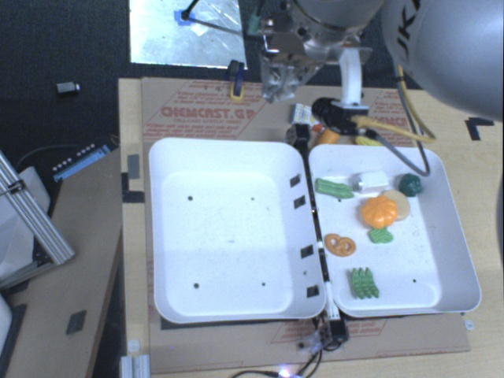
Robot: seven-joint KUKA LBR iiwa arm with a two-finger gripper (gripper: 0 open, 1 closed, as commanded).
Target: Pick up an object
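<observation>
The right bin (453, 250) holds several small things. Near its far side lie a green pea pod (334, 187), a white block (370, 182) and a dark green ball (409, 184). An orange pumpkin (379, 211) rests against a pale disc (401, 205), with a small green piece (381, 235) just in front of it. A brown pretzel (340, 245) and a ridged green piece (363, 282) lie nearer the front. My gripper (279, 81) hangs high above the bench, beyond the far edge of the bins, and is over none of these things.
The left white bin (169, 211) sits beside the right one, joined along a black-clipped seam (311, 219). The grey arm (441, 38) fills the upper right. A small orange thing (327, 136) shows at the right bin's far rim. Cardboard borders the bins.
</observation>
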